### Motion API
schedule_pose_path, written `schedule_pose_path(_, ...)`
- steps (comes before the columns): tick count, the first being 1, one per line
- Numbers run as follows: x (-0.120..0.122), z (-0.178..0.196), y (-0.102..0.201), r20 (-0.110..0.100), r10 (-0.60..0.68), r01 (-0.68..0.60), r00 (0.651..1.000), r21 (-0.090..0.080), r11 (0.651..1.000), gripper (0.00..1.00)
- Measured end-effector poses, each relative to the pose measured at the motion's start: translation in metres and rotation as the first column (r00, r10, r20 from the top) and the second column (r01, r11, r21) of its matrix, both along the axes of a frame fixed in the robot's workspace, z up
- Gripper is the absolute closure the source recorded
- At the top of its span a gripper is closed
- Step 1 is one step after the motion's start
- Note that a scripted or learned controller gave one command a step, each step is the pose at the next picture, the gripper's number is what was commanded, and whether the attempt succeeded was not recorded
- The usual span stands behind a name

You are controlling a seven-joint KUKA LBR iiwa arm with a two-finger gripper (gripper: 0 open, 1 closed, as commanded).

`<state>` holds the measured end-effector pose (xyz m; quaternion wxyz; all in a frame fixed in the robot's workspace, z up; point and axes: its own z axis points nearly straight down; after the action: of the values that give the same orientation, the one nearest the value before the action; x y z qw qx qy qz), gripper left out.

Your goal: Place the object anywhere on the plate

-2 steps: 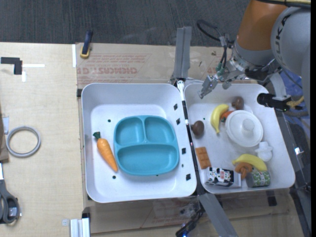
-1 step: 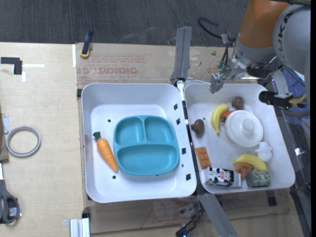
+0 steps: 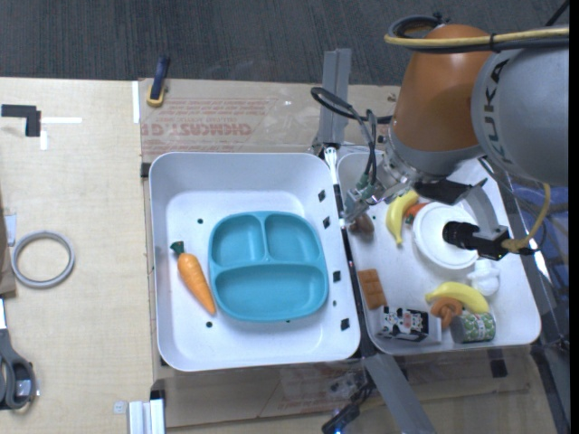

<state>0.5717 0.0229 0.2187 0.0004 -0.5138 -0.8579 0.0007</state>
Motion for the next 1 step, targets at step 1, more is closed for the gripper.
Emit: schedule_pose_path(1, 0.0, 0.0001, -0.0006, 0.0, -0.001, 0.001, 1.0, 0.0, 1.0, 0.0)
